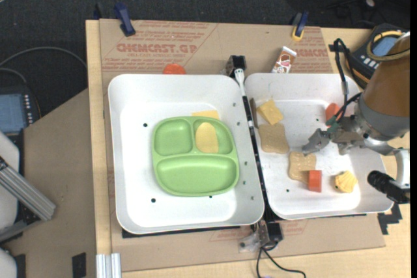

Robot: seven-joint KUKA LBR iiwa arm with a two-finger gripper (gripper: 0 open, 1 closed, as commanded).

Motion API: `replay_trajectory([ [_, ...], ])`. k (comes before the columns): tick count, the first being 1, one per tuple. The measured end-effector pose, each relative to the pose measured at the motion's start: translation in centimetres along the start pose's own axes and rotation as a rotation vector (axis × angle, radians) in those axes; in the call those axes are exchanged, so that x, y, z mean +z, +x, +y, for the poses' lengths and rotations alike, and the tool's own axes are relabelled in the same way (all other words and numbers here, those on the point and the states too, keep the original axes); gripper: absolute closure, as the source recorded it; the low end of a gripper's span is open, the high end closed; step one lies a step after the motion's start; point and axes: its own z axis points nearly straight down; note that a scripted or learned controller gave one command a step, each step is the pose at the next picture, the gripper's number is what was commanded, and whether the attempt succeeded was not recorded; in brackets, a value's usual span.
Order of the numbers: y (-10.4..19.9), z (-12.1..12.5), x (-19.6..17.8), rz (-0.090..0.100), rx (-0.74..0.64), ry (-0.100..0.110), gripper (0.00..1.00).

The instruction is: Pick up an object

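Observation:
The right bin holds several small pieces. A yellow wedge and a tan slice lie at its left. A tan chunk, an orange-red cube and a yellow lump lie nearer the front. A red piece is half hidden by the arm. My gripper hangs low over the bin's middle, just above and right of the tan chunk, and nothing shows held in it.
The left bin carries a green divided plate with a yellow item in its upper right compartment. A small carton lies on the bench behind the right bin. Blue clamps grip the back edge.

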Motion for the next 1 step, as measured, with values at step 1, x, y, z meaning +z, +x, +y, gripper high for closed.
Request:
replay_trajectory([
  [1,3.63,-2.56,7.08,-0.002,-0.005,-0.009,0.00],
])
